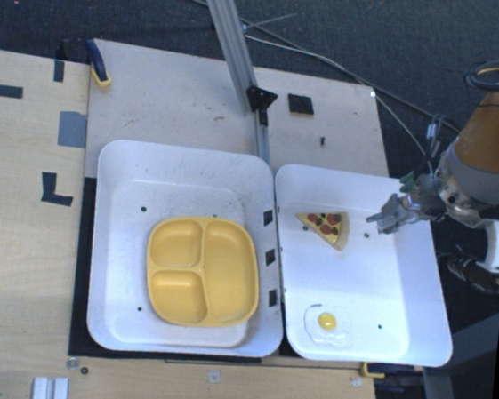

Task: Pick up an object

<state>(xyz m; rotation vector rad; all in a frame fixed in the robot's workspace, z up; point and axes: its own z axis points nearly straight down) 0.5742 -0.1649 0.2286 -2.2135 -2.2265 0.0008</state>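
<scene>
White right bin (419,285) holds pizza slice (324,226) near top edge, fried egg (326,324) near bottom edge, well apart. Gripper (389,216) hovers above bin's upper right, right of pizza slice, not touching; fingers seem parted, nothing between. Left bin (117,224) holds yellow divided plate (202,270).

**Two bins sat side by side on the pale bench**

The wooden bench (15,212) carried a right bin (417,303), directly beneath the gripper (389,217), and a left bin (121,224) well off to the gripper's left. Beyond them, a slanting metal rail (236,45) met the board at a black bracket (261,99). A small black square (301,104) lay just beside it.
</scene>
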